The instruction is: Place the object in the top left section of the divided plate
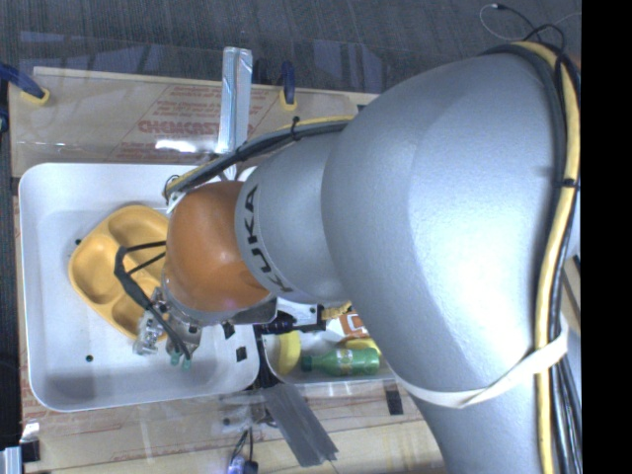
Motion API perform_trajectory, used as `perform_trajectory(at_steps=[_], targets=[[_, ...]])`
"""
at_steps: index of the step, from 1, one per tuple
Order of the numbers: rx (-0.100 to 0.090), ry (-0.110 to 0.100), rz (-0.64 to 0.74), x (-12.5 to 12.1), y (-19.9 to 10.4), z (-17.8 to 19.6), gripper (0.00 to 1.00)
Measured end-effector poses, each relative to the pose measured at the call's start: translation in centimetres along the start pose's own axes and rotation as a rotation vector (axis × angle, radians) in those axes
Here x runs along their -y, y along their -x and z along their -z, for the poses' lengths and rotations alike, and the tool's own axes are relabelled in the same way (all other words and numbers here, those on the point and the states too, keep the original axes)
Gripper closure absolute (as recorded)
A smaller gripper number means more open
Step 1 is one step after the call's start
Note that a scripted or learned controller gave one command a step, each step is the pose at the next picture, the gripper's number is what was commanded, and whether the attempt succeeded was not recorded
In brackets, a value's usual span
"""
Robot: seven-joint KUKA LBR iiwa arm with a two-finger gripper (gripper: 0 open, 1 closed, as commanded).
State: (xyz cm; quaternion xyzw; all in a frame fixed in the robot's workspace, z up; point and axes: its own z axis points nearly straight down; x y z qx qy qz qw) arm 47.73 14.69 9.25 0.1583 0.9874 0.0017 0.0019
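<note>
A yellow divided plate (107, 257) lies in the left white bin (49, 294), and the arm's orange band (207, 250) hides its right side. My gripper (164, 342) hangs just past the plate's lower right edge, low over the bin floor. The wrist blocks the view of anything it might be carrying. The grey arm hides most of the right bin.
In the visible strip of the right bin lie a green bottle (341, 361), a yellow item (286, 351) and an orange-labelled item (353, 321). A metal bracket (235, 97) stands at the back of the bench. Bare white floor shows at the left bin's near left corner (69, 373).
</note>
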Motion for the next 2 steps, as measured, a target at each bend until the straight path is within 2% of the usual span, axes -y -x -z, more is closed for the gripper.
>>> perform_trajectory(at_steps=[1,2], targets=[[-0.002,-0.004,-0.191,-3.9,-1.4,10.9,1.00],[-0.006,-0.006,0.127,-6.8,-2.4,7.3,1.00]])
